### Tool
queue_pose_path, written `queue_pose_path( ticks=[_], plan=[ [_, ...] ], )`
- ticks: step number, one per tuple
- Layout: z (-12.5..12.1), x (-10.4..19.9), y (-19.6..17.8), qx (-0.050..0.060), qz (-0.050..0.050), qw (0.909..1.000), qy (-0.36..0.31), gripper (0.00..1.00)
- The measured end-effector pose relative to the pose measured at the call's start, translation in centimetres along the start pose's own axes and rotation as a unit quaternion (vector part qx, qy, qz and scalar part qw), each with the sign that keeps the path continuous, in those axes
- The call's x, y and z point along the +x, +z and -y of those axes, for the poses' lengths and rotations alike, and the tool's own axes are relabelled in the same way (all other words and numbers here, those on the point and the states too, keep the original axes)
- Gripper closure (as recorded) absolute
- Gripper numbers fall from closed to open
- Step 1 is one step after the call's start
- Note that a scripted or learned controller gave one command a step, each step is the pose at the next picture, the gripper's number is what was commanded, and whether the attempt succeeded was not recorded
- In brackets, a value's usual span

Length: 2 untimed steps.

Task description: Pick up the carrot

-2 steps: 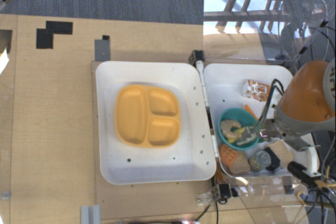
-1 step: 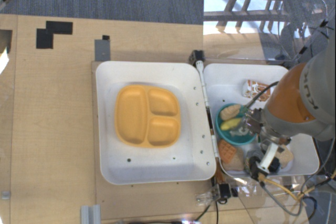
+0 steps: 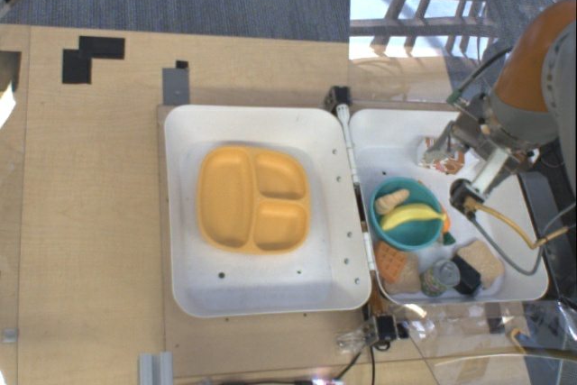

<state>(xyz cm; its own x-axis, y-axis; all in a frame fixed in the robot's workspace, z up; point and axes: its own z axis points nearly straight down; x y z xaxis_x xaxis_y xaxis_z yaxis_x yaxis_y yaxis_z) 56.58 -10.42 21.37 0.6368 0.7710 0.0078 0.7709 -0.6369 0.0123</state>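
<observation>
My gripper (image 3: 440,154) is low over the back of the right bin (image 3: 397,132), on the grey arm with the orange band (image 3: 541,59). A small orange-red patch (image 3: 449,163) shows right at the gripper's tip; I cannot tell whether it is the carrot or part of the gripper. Another sliver of orange (image 3: 447,236) peeks out by the right rim of the teal bowl (image 3: 410,226), mostly hidden by the bowl. The gripper stands behind and to the right of the bowl, apart from it.
A banana (image 3: 410,214) lies in the teal bowl. In front of it are a waffle-like orange piece (image 3: 390,260), a can (image 3: 439,277), a black item (image 3: 468,277) and a tan block (image 3: 484,259). The left bin (image 3: 180,194) holds a yellow divided plate (image 3: 254,198). A yellow cable (image 3: 514,225) hangs off the arm.
</observation>
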Motion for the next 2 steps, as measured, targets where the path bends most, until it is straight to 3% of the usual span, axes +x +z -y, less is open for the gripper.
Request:
queue_pose_path(
  ticks=[1, 2],
  plan=[
    [1.4, -1.5, 12.0, 0.005, 0.002, 0.9989, 0.046, 0.0],
    [1.9, -1.6, -6.9, 0.0, 0.0, 1.0, 0.01, 0.0]
  ],
)
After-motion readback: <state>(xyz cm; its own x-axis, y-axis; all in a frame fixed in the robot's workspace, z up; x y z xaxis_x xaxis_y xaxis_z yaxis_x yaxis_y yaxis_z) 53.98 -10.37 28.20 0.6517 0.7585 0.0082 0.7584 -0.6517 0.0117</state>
